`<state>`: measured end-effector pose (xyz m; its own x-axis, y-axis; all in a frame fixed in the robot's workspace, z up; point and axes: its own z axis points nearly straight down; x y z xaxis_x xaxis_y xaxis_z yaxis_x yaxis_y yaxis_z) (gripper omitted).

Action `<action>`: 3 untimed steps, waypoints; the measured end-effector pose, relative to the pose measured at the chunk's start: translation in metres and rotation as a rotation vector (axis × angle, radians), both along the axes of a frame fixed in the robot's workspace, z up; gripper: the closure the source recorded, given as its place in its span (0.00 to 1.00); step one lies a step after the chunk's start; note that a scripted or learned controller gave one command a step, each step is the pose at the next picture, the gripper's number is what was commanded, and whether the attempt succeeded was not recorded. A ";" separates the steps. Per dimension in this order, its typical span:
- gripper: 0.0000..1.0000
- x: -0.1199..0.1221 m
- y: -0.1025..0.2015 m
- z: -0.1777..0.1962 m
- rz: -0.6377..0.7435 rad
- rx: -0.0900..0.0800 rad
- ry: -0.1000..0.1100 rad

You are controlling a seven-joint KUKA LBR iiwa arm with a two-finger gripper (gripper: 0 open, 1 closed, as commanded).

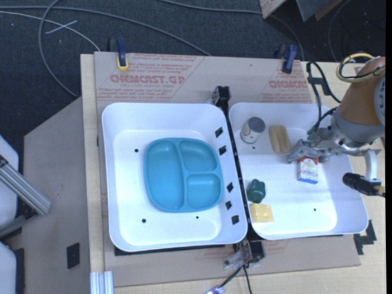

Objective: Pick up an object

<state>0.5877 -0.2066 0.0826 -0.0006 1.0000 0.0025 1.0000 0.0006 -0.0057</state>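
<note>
We see the right shallow white bin [343,216]. Left of it, a blue sectioned plastic plate [183,174]. Inside lie a tan block [280,139], small white carton [308,169], green lump [255,190]. Above the carton hangs the tool [304,152], grip unclear.

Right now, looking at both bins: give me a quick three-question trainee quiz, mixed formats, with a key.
1. True or false: the blue plate lies in the right bin.
2. Which lies nearest the gripper? A) yellow block B) small packet C) green toy
3. Fill in: the small can stands beside the tan ____.

Key: 1 false, it lies in the left bin; 2 B; 3 block.
</note>
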 end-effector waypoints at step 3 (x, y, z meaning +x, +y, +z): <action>1.00 0.003 0.002 0.103 0.000 -0.004 -0.012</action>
<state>0.5910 -0.2043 0.1856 -0.0008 1.0000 -0.0019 1.0000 0.0008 0.0060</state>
